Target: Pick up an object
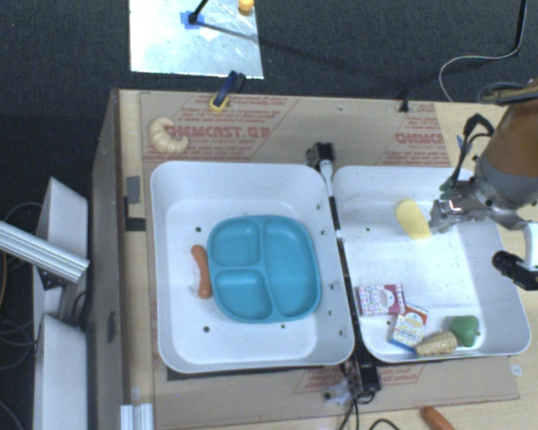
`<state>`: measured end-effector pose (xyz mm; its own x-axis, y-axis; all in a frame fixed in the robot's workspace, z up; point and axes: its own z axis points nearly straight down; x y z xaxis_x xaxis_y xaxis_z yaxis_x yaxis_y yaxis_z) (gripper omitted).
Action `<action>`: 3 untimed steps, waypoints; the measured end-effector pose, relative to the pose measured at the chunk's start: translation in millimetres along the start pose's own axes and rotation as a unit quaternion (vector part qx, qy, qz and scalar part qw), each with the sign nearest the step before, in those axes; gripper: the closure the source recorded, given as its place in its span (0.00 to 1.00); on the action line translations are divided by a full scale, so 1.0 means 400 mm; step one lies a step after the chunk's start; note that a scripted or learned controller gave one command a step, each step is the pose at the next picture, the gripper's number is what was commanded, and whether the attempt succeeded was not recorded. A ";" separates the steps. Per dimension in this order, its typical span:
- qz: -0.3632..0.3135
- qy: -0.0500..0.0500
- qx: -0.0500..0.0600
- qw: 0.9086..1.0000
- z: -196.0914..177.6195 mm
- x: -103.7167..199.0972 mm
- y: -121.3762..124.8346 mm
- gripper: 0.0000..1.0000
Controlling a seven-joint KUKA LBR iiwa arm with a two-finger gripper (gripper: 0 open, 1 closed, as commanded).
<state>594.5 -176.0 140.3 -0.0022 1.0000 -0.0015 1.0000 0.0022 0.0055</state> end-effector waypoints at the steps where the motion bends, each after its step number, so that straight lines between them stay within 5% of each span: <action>1: 0.001 0.000 0.002 1.000 0.023 -0.021 -0.004 1.00; 3: 0.000 0.000 0.000 1.000 0.050 -0.043 0.016 1.00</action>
<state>601.2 -193.1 120.6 -0.0018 1.0000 -0.0017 1.0000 0.0018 0.0052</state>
